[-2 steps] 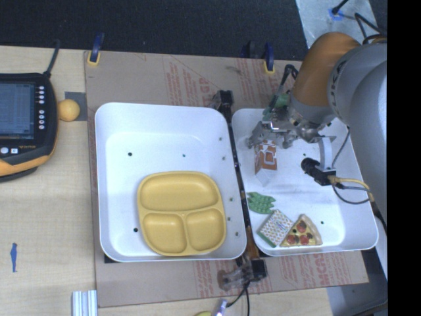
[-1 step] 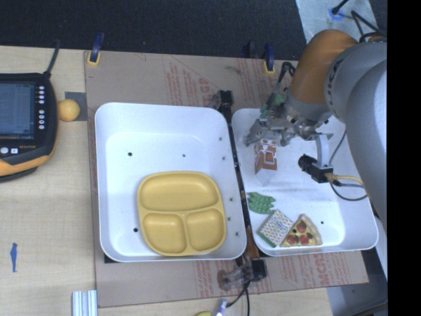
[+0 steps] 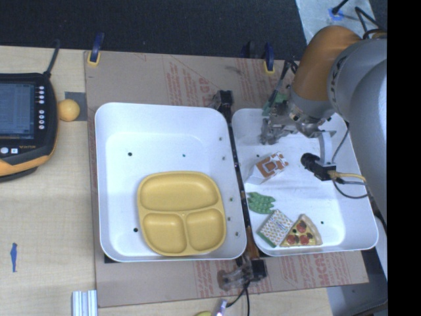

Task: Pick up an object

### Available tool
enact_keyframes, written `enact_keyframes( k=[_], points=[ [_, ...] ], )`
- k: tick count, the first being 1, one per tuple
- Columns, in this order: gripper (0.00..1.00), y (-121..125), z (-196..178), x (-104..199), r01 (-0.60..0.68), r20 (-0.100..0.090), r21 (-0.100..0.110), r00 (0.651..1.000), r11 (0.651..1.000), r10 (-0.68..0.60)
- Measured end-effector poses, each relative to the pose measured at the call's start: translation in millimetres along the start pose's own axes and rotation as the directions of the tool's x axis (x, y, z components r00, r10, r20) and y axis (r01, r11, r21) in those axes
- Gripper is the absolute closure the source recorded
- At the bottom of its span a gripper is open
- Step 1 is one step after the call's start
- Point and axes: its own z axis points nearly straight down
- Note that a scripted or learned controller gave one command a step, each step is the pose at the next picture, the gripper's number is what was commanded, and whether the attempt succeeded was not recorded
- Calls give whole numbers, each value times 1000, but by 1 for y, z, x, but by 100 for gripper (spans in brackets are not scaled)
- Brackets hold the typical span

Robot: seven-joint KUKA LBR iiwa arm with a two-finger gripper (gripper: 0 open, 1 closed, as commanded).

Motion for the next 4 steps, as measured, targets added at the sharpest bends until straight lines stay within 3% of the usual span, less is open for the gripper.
enact_keyframes(
  k=[1, 2, 3, 4],
  points=[
    [0, 0, 0, 0, 0, 0, 0, 1000, 1000, 0],
    [0, -48, 12, -24, -2, 0, 2, 1000, 1000, 2],
    [100, -48, 1, -25, 1, 1, 4, 1000, 1000, -1],
    [0, -48, 1, -25, 2, 1, 4, 1000, 1000, -2]
  ],
)
